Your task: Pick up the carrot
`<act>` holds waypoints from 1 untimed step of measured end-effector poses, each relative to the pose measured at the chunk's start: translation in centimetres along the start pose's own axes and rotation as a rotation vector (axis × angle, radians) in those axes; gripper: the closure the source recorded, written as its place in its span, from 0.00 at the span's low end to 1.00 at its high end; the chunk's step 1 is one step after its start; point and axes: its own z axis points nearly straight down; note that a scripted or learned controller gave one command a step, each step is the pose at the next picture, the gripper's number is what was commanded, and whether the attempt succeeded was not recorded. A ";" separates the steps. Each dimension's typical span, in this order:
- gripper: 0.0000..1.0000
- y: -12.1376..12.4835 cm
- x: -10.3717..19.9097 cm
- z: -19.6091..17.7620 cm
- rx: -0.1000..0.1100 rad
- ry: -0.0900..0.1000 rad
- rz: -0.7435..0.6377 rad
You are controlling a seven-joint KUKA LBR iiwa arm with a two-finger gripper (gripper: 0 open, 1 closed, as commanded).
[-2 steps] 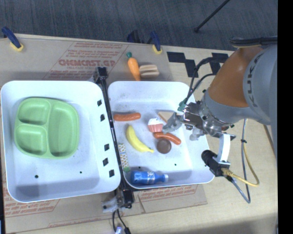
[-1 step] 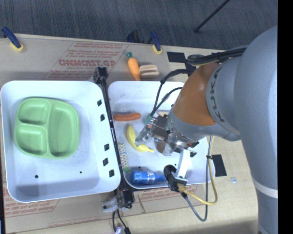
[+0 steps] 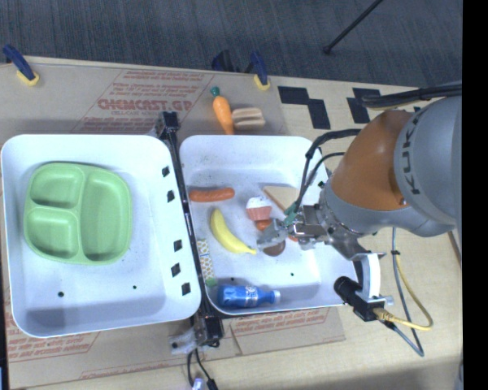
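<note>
Cardboard sheet reads "CHEMCAST GP" — arm reads "KU"

Grey arm with orange band, black cables, yellow wire.

We see the carrot on the bench behind the right bin, open from above, with a sandwich just beside it on the right. A clamp stands close behind, and the bin rim runs in front.
</note>
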 end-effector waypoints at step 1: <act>0.00 5.0 5.3 4.8 -0.002 -0.001 -0.251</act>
